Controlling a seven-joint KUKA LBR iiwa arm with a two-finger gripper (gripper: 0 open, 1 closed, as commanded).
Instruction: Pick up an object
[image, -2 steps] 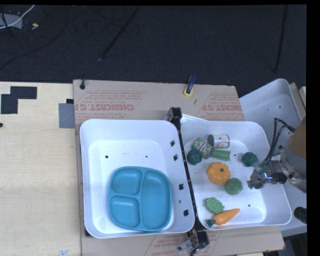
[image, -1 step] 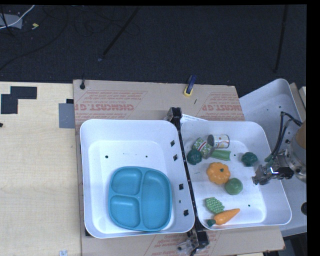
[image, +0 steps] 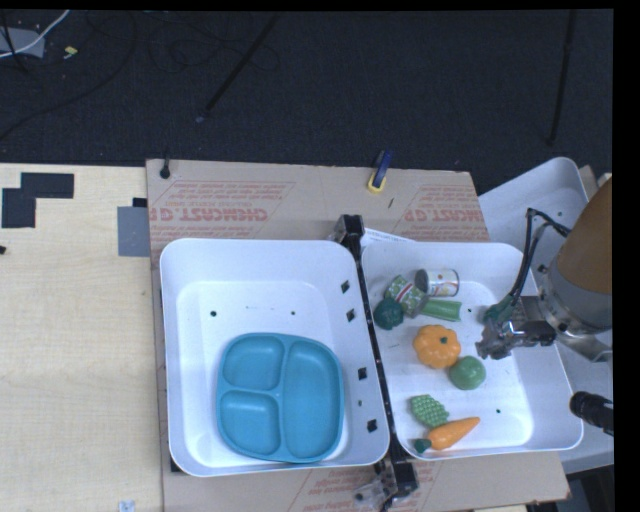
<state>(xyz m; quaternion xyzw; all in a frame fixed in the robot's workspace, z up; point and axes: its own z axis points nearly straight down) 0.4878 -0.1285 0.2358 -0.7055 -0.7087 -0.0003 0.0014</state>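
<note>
The right bin (image: 520, 262) carries all the small things, bunched toward its left and middle. An orange pumpkin (image: 437, 346) sits near the centre, with a green ball (image: 466, 373) just beside it on the near right. Farther back lie a striped green-and-white can (image: 404, 292), a silver can (image: 438, 282) on its side, a dark green round piece (image: 388, 315) close to the divider, and a green stick-shaped piece (image: 441, 310) between the cans and the pumpkin. By the near wall a knobbly green piece (image: 428, 409) lies next to a carrot (image: 452, 433), whose tip nearly meets the near left corner.

The gripper (image: 497, 335) hangs over the right part of this bin, just right of the pumpkin and ball; I cannot tell from here whether it is clenched or released, and nothing is plainly seen between its tips. Bare white floor lies on the near right of the bin and along its far wall.

The left bin (image: 190, 300) has a blue divided plate (image: 281, 396) pushed toward its near right, leaving open floor on the far side and left.

The cardboard sheet (image: 300, 200) under both bins bears red print, upside down and mirrored from here, too faint to read surely. A blue-and-yellow clip (image: 379, 172) stands on its far edge.
</note>
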